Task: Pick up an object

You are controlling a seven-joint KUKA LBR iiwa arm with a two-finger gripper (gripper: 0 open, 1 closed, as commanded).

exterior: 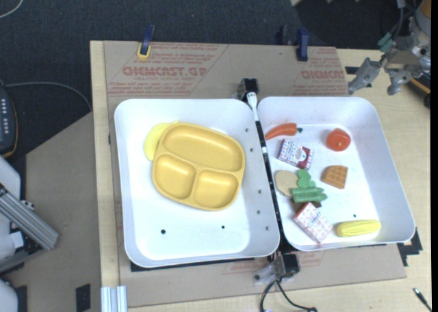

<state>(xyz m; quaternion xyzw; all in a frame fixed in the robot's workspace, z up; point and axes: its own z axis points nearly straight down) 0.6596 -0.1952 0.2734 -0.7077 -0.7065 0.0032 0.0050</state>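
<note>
The right bin [383, 133] holds several toy foods: a red pepper [282, 130], a red tomato [338, 139], a red-and-white carton [295, 153], a brown waffle [335, 176], a beige cookie [283, 181], a green toy [307, 191], a second carton [313, 222] and a yellow corn cob [358, 228]. My gripper [380, 79] hangs beyond the right bin's far right corner, over the bench. Its two grey fingers [361, 76] are spread open with nothing between them.
In the left bin [130, 187] lies a yellow divided tray [198, 165], partly covering a yellow piece [153, 141]. A black divider clip [249, 89] joins the bins at the far side. Blue clamps [302, 44] grip the bench's far edge.
</note>
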